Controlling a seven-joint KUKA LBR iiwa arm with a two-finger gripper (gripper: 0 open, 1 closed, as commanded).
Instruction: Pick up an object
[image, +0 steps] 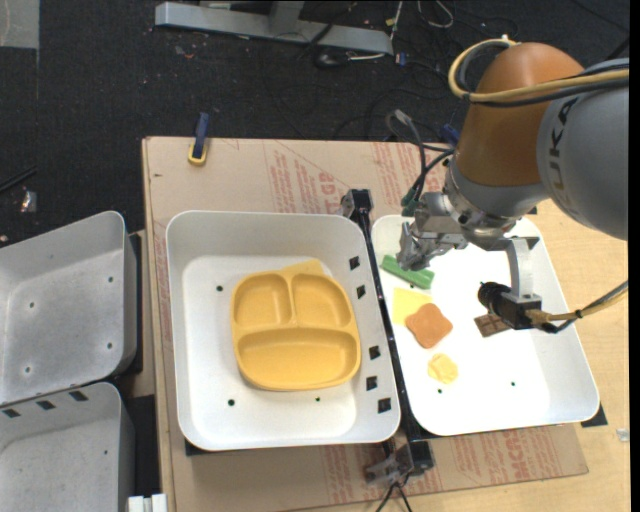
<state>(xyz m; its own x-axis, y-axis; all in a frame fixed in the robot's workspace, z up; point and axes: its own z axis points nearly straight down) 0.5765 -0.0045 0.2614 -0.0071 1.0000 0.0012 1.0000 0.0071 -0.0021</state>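
In the right bin (540, 395) my gripper (420, 250) hangs low at the far left corner, right over a green flat piece (406, 271) that pokes out from under it toward the bin's left wall. Just in front of that lie a pale yellow flat piece (404, 303), an orange toast-like piece (429, 325) and a small yellow round piece (443, 369). Whether the green piece is gripped is hidden by the wrist.
The left bin (190, 300) holds a yellow divided tray (295, 330). A divider with black clips (375, 330) runs between the bins. The grey arm with its orange band (515, 110) reaches in from the upper right.
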